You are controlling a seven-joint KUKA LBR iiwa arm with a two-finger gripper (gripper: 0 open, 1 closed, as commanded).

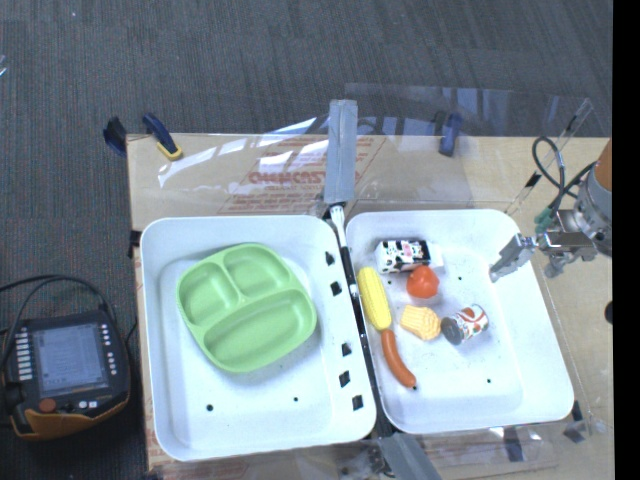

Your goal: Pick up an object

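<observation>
Toys crowd together in the right bin (540, 388): a small black-and-white cow (402, 255) at the top, a red tomato (423, 283) just below it, a yellow corn cob (375, 298) along the left wall, a yellow wedge (421, 322) touching a little can (465, 324), and an orange carrot (399, 359) lowest of all.

Crowding is the main risk, in my judgement. A descent onto the tomato or the wedge could catch a neighbour too, or nudge the round pieces so they roll out from under the fingers. The corn lies so near the bin wall that a finger may strike the rim first.

Whether the gripper (517, 257) is spread or closed I cannot tell; it sits at the bin's upper right edge and nothing shows between its fingers. The can is the nearest toy, down and to its left, apart from it. The left bin (170, 408) holds a green divided plate (247, 306).
</observation>
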